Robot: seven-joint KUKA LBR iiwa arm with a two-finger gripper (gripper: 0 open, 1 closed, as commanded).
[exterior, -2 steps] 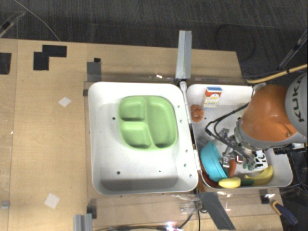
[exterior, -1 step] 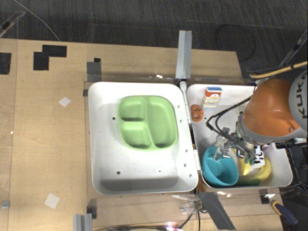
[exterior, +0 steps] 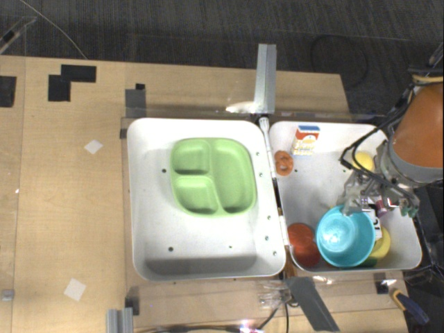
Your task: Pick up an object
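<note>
- The gripper (exterior: 366,201) hangs low; I cannot tell its state.
- The round blue plastic bowl (exterior: 345,238) sits right under it.
- It might bump the bowl's rim and push it away.

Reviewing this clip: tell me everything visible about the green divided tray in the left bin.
The green divided tray is light green, looks like matte plastic, and has rounded corners. Raised ridges split it into three compartments: two smaller ones on the left side of the view and one long one on the right. It lies flat, open side up, slightly rotated, on the floor of the left white bin, in its upper middle. Nothing sits in it, and nothing else touches it.
</note>
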